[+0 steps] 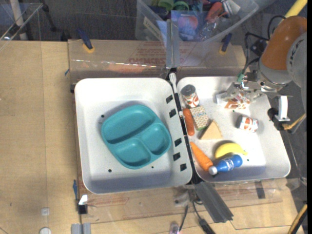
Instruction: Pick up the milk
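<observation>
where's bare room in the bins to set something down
Left bin: bare strips around the teal tray. Right bin: open floor between the small can and banana. Crowded along the divider and near the gripper.

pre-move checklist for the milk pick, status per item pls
1. Milk carton in right bin: ok, lying near the back.
2. Gripper over carton: ok, right at it.
3. Finger state: cannot tell.
4. Carton held: cannot tell.
5. Clear of neighbours: ok, small can lies apart in front.
6. Left bin out of the path: ok, teal tray sits there.
</observation>
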Robot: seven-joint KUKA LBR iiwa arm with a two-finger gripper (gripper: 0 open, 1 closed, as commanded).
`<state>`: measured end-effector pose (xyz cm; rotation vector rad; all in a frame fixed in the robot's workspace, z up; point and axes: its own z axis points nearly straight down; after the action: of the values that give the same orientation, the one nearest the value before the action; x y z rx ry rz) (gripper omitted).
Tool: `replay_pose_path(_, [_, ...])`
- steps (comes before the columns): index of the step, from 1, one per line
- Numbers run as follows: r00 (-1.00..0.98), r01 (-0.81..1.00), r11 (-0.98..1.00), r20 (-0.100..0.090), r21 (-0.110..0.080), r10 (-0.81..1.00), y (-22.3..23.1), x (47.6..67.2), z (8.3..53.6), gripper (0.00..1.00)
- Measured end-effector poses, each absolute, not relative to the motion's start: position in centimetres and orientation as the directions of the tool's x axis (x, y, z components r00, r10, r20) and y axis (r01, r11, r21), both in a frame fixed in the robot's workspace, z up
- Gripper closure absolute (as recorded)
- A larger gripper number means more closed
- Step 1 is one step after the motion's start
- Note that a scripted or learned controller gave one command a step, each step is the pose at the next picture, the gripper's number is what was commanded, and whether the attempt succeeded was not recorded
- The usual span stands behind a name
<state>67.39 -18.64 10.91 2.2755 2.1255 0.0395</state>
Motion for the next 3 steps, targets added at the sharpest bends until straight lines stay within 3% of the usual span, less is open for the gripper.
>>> replay_pose_path(3, [0.12, 0.992, -0.121, 0.009, 0.038, 0.993, -19.66, 68.14, 10.83, 0.0])
